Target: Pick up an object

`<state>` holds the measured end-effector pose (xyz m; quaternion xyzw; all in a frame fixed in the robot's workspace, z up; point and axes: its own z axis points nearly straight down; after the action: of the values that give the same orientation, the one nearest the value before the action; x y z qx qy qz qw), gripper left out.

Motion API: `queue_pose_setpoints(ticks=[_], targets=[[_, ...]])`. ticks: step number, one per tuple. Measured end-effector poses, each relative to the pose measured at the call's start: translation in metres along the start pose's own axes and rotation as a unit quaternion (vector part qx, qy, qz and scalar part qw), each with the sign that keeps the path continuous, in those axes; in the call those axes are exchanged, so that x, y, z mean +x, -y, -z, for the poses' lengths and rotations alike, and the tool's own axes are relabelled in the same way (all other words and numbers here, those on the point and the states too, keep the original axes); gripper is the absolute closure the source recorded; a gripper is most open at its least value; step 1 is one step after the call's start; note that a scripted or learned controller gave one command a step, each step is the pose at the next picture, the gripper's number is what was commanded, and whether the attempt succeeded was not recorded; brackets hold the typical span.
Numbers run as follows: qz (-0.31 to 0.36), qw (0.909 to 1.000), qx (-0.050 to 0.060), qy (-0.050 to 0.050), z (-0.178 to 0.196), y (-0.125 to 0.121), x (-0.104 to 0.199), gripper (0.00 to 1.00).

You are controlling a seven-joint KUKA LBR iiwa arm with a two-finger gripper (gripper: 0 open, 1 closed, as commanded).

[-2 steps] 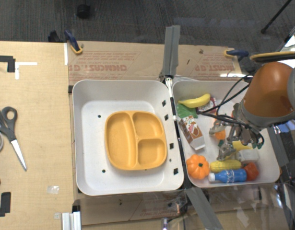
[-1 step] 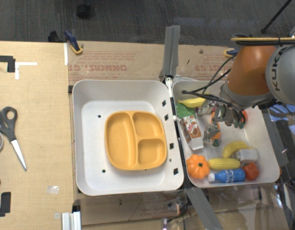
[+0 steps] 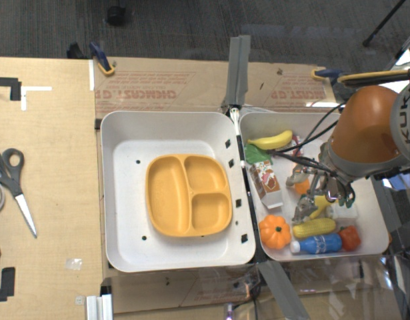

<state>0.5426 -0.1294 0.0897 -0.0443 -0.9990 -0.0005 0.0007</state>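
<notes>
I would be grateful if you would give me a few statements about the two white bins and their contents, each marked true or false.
1. The yellow three-compartment plastic tray lies in the left white bin. True.
2. The yellow toy banana lies in the tray. False: it lies near the far end of the right white bin.
3. The small orange toy pumpkin sits in the right bin's near left corner. True.
4. The blue plastic bottle stands upright. False: it lies on its side along the near wall.
5. The grey-handled scissors lie in the left bin. False: they lie on the wooden bench, left of both bins.
</notes>
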Motion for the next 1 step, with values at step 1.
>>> queue_pose_setpoints(ticks=[1], targets=[[0.001,1.0000,0.000,0.000,0.0070,-0.0006,-0.0010,1.00]])
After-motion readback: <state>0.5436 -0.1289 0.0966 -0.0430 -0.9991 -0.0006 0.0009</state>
